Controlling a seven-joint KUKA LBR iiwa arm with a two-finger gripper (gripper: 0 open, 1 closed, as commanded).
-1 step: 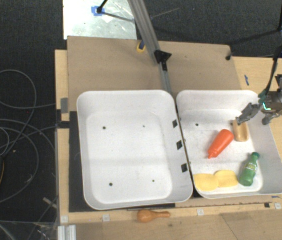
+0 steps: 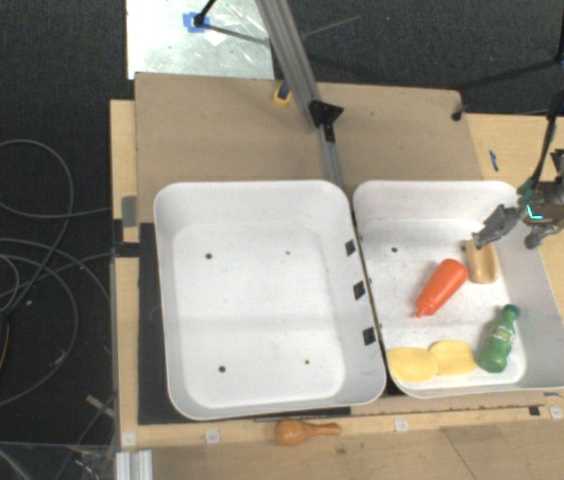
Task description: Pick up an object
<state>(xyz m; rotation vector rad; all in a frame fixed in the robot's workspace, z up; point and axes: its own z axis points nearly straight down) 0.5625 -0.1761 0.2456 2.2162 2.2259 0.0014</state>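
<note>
We see four candidates for the pick, all gathered in the right bin [image 2: 552, 368] at the right of the frame. An orange carrot-shaped toy [image 2: 441, 286] lies tilted near the bin's middle; a small tan block [image 2: 480, 262] sits just up and right of it. At the lower edge lie two pale yellow pieces [image 2: 432, 361] touching each other, with a green bottle [image 2: 499, 339] just beside them on the right. The left bin [image 2: 177, 218] is bare white apart from a few dark dots. The objects rest loosely, none stacked, so any of them is open to a reach from above — a fair reason, in our judgement, for laying them out this way.

The tool [image 2: 495, 228] hangs over the upper right part of the right bin, just above the tan block, which we judge to be its likeliest target. Nothing shows between its tips, and we cannot tell how wide it stands.

A brownish object [image 2: 307, 430] lies on the surface [image 2: 212, 128] below the bins, out of play. We can read no label or writing anywhere — the bottle's is too small.
</note>
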